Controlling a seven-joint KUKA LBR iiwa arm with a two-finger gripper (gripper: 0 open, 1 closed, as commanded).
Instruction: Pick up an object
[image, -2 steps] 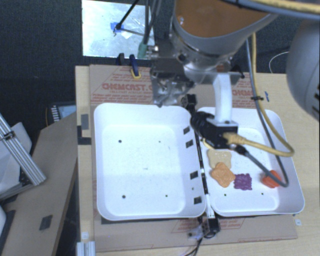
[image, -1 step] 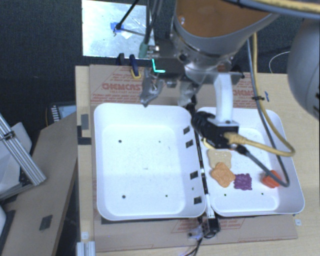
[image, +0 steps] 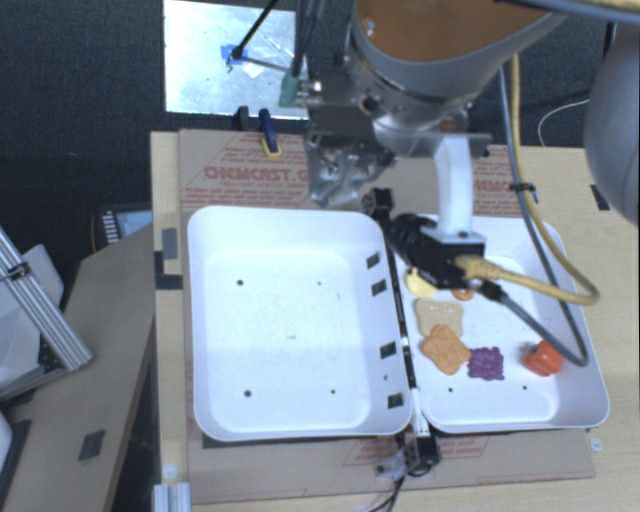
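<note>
I see the hand (image: 335, 178) above the far rim of the left bin (image: 290, 330), and I cannot tell whether it is open or closed. In the right bin (image: 500, 402), a beige piece (image: 440, 316) and an orange piece (image: 445, 350) touch near the dividing edge. A purple piece (image: 486, 363) and a red piece (image: 542, 358) lie rightward.

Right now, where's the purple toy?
In the camera view, the purple toy lies in the right bin, toward its near edge, between the orange piece and the red piece.
</note>
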